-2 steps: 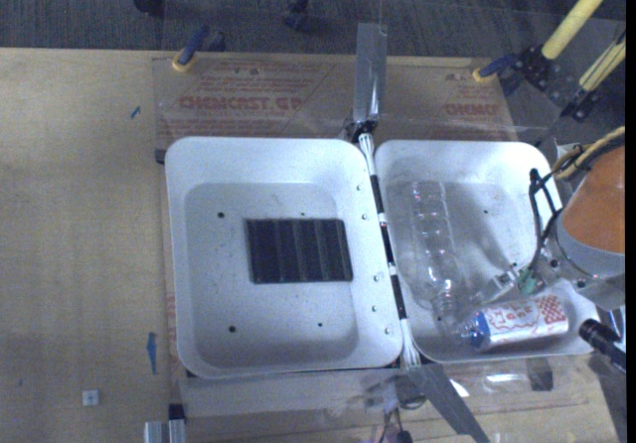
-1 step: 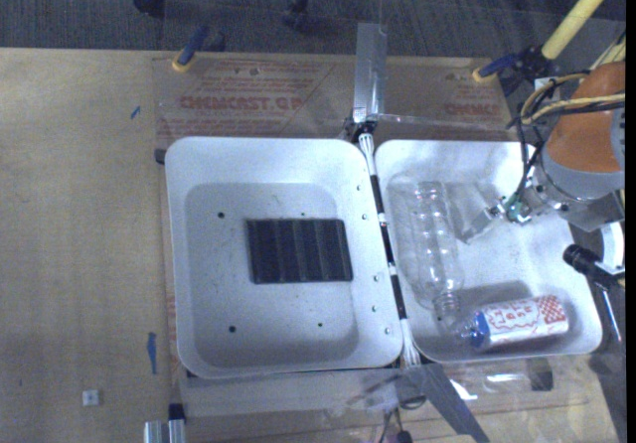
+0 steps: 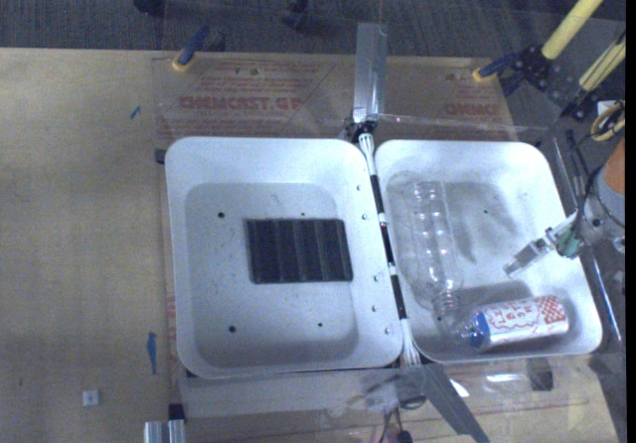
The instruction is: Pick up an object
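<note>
Barely visible, the pincer (image 3: 525, 258) seemingly hovers above the clear bottle (image 3: 427, 237)

A single camera sits fixed above the surface (image 3: 79, 232), looking down at a slant from some way off. Both white bins, the left bin (image 3: 199, 173) and the right bin (image 3: 517, 158), lie in frame, with floor along the top edge.

Wooden bench (image 3: 79, 232), bearing two shallow white bins touching side by side. Left bin (image 3: 199, 183) with a dark ribbed tray (image 3: 298, 250) at its centre. Right bin (image 3: 517, 158) just beside it. Behind the left bin, a clear plastic sheet (image 3: 248, 98), clamped flat.
</note>
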Motion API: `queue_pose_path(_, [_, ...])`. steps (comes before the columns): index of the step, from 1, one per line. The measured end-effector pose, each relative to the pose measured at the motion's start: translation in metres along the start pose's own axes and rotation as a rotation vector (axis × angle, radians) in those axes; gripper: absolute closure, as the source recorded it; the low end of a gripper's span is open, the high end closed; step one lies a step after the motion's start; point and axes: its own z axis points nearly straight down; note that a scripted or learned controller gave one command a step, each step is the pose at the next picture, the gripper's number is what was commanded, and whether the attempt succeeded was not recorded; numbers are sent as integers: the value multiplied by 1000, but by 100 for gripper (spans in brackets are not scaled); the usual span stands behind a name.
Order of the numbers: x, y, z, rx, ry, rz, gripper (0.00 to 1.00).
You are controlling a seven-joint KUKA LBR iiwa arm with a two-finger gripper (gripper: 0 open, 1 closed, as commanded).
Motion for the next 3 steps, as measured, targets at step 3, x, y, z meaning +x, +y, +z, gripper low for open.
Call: queue_pose_path(3, [-31,125,4,-4,-6,-243,0])
